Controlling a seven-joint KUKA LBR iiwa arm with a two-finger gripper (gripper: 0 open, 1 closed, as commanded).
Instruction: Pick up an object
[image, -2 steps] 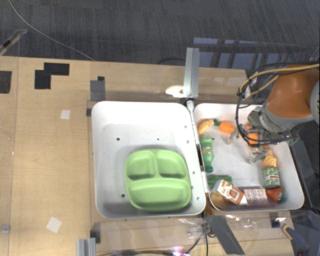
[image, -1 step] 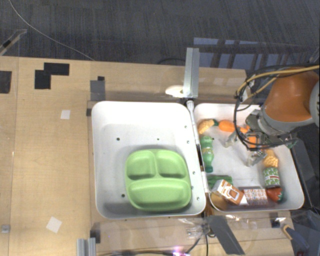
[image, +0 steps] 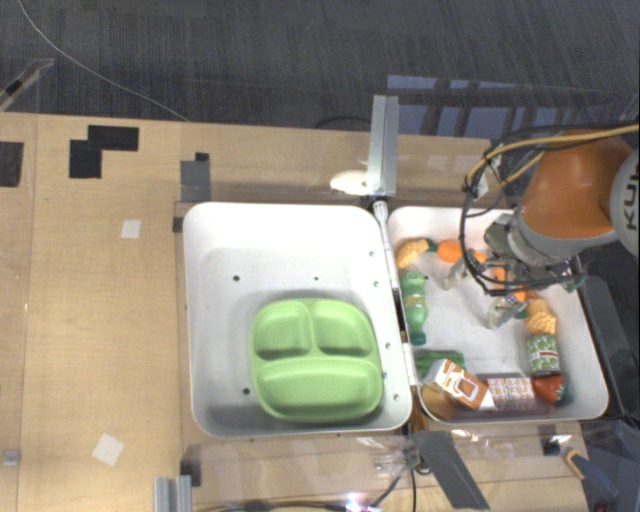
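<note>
Likely trouble first: crowding. Right bin (image: 590, 400) packed with small toy groceries, several touching, so a descent could nudge one piece onto another or close on two at once. Gripper (image: 503, 308) low over the bin's middle, just beside an orange piece (image: 516, 294) and a yellow corn-like piece (image: 541, 320); fingers blurred against the white floor, so impossible to tell whether spread, pressed together or pinching anything. No object plainly between them, so no claim of a hold.

Further risks, judged from the layout: a round orange ball (image: 452, 251) at the far side, apt to roll if clipped; a green-labelled can (image: 541, 354) lying near the right wall, little room for a finger on that side; a small carton (image: 458, 383) and a flat packet (image: 511, 392) tilted against each other at the near edge, likely to slide instead of lifting. Cables (image: 480, 200) looping off the wrist, close to the far rim.

Left bin (image: 200, 330): a green divided tray (image: 315, 358), well apart from the arm.

Writing: print on carton, packet and can too small to read.
</note>
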